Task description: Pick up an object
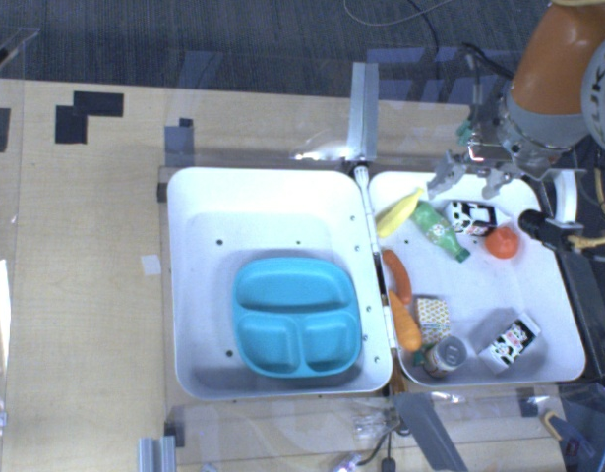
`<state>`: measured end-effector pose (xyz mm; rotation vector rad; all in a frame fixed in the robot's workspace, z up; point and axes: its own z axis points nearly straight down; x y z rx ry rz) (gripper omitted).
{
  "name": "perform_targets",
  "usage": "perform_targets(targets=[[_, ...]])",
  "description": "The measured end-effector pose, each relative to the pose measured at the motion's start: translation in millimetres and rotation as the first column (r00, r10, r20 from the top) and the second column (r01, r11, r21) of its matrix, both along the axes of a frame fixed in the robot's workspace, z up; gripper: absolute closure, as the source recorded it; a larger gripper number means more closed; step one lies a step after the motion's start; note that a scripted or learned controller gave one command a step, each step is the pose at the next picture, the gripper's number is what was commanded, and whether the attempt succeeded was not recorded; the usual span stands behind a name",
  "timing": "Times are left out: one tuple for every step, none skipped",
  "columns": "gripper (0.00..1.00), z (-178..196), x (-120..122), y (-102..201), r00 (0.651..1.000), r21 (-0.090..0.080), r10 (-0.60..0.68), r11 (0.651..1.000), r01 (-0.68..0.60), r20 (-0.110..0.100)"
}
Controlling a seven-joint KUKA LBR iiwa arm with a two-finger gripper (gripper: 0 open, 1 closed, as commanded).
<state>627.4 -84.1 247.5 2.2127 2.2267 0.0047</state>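
My gripper [469, 183] hangs over the far part of the right bin [558, 308], its fingers spread open with nothing between them. Just below it lies a small black-and-white toy [471, 216]. To the toy's left a green bottle [440, 232] lies slanted, with a yellow banana [398, 212] beside it near the bin's left wall. An orange-red ball [501, 244] rests to the right of the toy. Nearer the front are an orange carrot-like piece [397, 275], another orange piece [407, 328], a checkered packet [433, 311], a metal can [445, 353] and a black-and-white carton [509, 342].
The left bin [209, 224] holds a blue divided plate [297, 315]. A metal post [364, 106] stands behind the wall between the bins. The arm's orange band [558, 57] rises at the upper right, and a black cable lies on the floor behind.
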Motion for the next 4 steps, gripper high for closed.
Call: perform_targets(targets=[[0.0, -30, 30, 9, 0.999, 0.0, -0.041, 0.999, 0.041, 0.002], [0.0, -128, 43, -7, 0.999, -0.001, 0.035, 0.999, -0.035, 0.001], [0.0, -56, 43, 25, 0.997, 0.0, -0.076, 0.997, 0.076, 0.003], [0.0, -60, 43, 29, 1.0, -0.001, 0.023, 1.0, -0.023, 0.003]])
